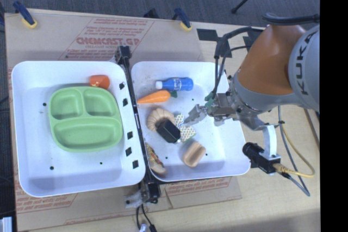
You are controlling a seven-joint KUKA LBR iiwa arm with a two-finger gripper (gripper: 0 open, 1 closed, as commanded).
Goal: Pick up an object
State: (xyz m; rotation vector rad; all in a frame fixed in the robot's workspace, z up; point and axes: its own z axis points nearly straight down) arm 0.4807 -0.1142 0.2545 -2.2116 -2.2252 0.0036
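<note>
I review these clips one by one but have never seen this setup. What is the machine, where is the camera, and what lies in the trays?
One camera looks down at a slant on a bench with two shallow white bins. The grey and orange machine on the right is a robot arm; its gripper hangs over the right bin. Nothing shows between its fingers, so I would not call anything held. The left bin holds a green divided plate and a small red-orange item. The right bin holds a blue bottle, a toy carrot, a black block and some tan, bread-like pieces.
</note>
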